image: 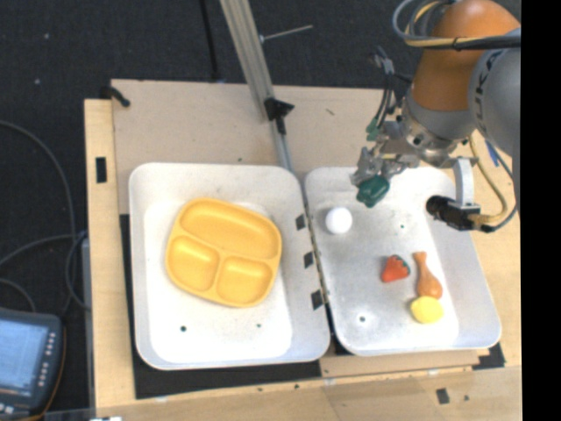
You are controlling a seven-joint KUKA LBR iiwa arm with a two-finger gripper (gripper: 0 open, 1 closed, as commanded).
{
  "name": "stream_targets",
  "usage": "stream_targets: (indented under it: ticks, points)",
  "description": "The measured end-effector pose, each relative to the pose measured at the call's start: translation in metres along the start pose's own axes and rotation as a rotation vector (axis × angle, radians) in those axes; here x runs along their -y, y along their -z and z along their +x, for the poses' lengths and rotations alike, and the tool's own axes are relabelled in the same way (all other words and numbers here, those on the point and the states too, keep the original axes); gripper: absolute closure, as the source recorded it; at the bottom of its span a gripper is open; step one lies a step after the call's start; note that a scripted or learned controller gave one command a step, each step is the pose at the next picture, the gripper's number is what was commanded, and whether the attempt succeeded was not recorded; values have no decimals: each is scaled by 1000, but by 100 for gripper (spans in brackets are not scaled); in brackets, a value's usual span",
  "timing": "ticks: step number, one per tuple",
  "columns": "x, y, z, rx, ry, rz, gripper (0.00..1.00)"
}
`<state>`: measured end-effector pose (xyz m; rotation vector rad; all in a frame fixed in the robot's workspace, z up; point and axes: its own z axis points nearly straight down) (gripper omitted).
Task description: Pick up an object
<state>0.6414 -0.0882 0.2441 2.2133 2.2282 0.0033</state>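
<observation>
Dark green small object (372, 191) sits between the gripper (372, 185) fingers over the right white bin (456, 323), gripper closed on it, white ball (338, 220) just beside.

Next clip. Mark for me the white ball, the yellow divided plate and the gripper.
white ball (338, 220), camera view, middle of the ball, in the right bin.
yellow divided plate (223, 252), camera view, ridge between its compartments, in the left bin.
gripper (372, 189), camera view, at its dark green tip, above the right bin's far edge.

I see the gripper (372, 185) over the right bin (456, 323), a green thing (374, 191) between its fingers, a white ball (338, 220) beside.
</observation>
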Motion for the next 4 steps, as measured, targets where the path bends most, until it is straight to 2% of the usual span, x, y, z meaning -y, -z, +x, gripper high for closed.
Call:
stream_targets:
  ticks: [1, 3, 4]
  points:
    - [-2, -10, 49, 0, -1, 2, 100]
    - [-24, -10, 166, 0, 1, 1, 100]
    - [-23, -9, 161, 2, -4, 2, 0]
